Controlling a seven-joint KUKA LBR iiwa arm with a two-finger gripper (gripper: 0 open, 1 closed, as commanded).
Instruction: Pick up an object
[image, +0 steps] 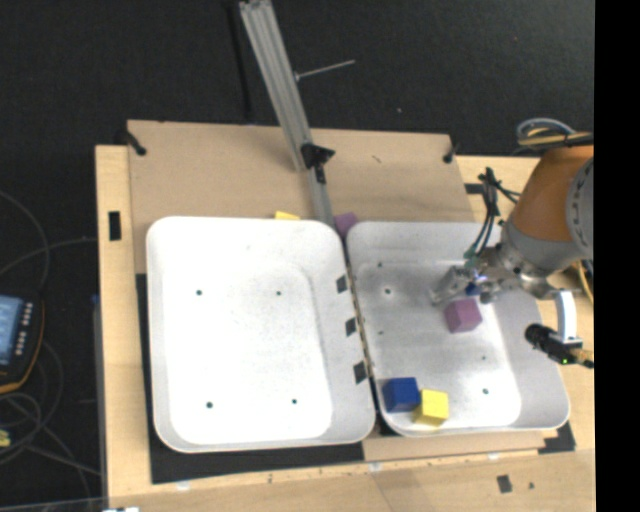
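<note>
Over the right bin (540, 400), the grey arm (555, 215) with its orange band reaches in from the right, its gripper (462, 290) lowered just above a purple block (462, 316) lying near the bin's middle. Whether the fingers are spread or closed cannot be told from this angle, and the block appears to rest on the bin floor rather than between them. At the same bin's near edge, a blue cube (401, 393) and a yellow cube (434, 405) sit touching, side by side. The left bin (250, 320) lies alongside on the wooden surface (220, 170). Behind the bins' far rims, a small yellow piece (287, 215) and a small purple piece (346, 222) peek out on the surface.
</note>
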